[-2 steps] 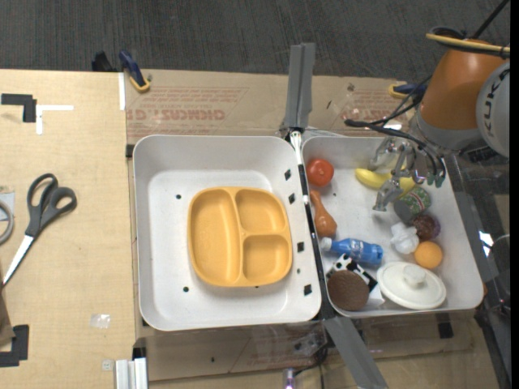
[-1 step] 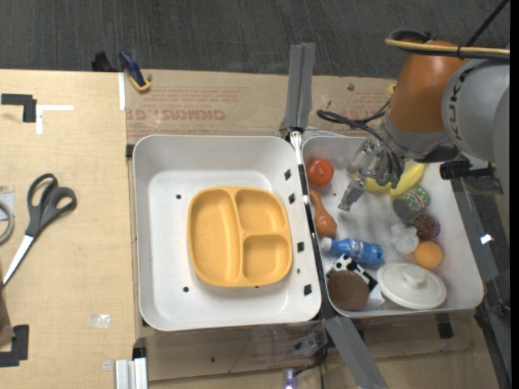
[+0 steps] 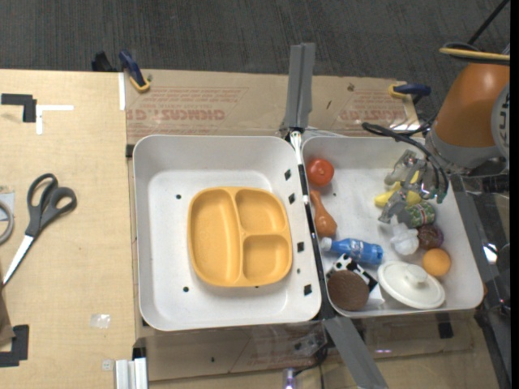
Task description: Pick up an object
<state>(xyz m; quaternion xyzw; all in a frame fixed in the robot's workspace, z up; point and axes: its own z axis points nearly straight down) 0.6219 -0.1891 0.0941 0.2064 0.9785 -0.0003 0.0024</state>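
My gripper (image 3: 408, 186) hangs low over the right bin (image 3: 357, 156), in its upper right part. It is right above a small yellow object (image 3: 388, 198) and a green patterned object (image 3: 421, 214). Nearby lie a red tomato (image 3: 321, 171), an orange carrot-shaped piece (image 3: 323, 214), a blue bottle (image 3: 357, 251), a brown ball (image 3: 349, 290), a white lidded dish (image 3: 412, 284), an orange fruit (image 3: 436, 262) and a dark plum (image 3: 430, 237). Whether anything is held is hidden.
The left bin (image 3: 154, 241) holds a yellow divided plate (image 3: 241, 236). Scissors (image 3: 36, 213) lie on the wooden bench at the left. A grey divider bar (image 3: 300, 87) runs between the bins at the back. Blue clamps (image 3: 134, 70) hold the cardboard.
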